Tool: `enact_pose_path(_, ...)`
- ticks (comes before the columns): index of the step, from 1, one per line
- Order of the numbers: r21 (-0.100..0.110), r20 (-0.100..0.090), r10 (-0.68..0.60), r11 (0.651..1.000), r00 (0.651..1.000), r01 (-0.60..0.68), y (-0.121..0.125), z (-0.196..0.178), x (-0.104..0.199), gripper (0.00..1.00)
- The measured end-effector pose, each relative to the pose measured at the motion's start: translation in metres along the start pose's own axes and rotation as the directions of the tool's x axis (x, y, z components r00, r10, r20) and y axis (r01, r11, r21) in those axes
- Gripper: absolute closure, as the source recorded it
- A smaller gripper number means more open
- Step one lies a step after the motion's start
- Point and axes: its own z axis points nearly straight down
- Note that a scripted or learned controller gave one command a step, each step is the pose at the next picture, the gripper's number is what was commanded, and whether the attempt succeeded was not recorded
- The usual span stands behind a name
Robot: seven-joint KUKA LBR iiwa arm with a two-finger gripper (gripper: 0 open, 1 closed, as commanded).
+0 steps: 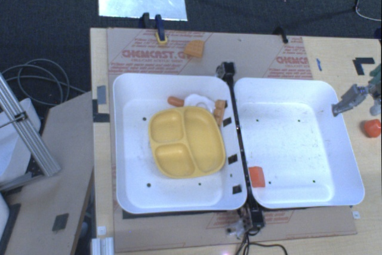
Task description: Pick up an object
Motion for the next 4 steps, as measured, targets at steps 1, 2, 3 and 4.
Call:
enact_pose_path(1,0.000,0.000,0.000,1.000,1.000,0.000,0.000,0.000,0.000,0.00)
enact_pose_path(2,0.000,-0.005,-0.016,1.000,1.000,0.016,0.001,-0.012,0.151,0.00)
enact_pose_path(3,0.000,-0.002,0.002,1.000,1.000,-0.002,0.001,-0.012,0.142,0.00)
enact_pose_path(4,-0.004,-0.002,-0.003,1.000,1.000,0.003,0.002,-0.023,0.142,1.00)
